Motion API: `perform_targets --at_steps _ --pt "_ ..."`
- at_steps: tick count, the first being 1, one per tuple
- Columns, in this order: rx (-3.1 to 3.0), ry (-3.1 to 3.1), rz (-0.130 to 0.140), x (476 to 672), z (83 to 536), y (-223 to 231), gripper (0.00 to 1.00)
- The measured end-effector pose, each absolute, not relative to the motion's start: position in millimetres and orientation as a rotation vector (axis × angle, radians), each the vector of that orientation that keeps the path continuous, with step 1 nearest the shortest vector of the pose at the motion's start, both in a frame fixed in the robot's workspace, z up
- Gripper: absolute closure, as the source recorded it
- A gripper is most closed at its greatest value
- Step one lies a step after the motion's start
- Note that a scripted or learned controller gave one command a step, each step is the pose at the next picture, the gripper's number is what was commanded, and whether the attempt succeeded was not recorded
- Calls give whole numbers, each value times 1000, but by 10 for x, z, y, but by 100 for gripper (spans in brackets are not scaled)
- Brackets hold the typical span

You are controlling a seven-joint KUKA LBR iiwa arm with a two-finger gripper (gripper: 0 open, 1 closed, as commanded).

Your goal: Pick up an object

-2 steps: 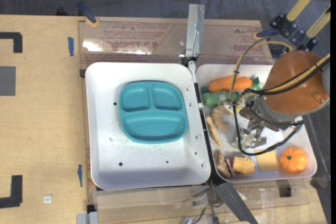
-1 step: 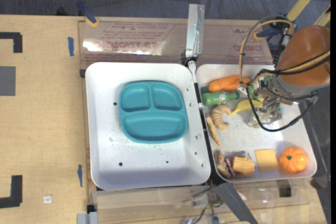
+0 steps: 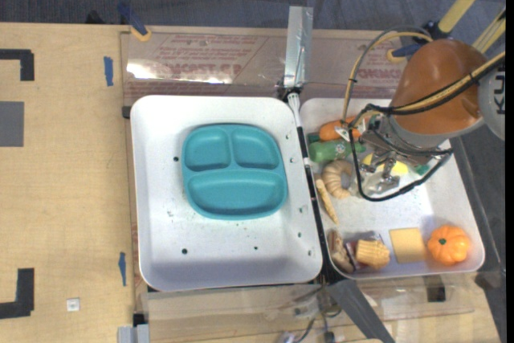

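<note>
Camera view is showing the gripper (image 3: 377,173) hovering low in the right bin (image 3: 462,205); finger opening cannot be told, and no object is visibly lifting.

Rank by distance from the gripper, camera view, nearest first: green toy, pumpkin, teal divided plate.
Measured from the gripper, low in the right bin:
1. Green toy, just to its left in the view, by the divider between the bins.
2. Pumpkin, in the right bin's near right corner.
3. Teal divided plate, in the middle of the left bin.
</note>
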State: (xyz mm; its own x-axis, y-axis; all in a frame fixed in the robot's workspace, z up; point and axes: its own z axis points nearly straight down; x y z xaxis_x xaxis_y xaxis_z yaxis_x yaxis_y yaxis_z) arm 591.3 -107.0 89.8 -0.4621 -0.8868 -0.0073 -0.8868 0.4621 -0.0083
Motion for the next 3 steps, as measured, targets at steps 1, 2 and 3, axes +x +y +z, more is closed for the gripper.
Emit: perform_targets --at_steps 1,2,3 --pt "-1622 2680 -9 5907 894 -1097 0" --pt "-1468 2767 -8 5500 893 -1484 0" --pt "-1511 2739 -7 6010 894 -961 0"
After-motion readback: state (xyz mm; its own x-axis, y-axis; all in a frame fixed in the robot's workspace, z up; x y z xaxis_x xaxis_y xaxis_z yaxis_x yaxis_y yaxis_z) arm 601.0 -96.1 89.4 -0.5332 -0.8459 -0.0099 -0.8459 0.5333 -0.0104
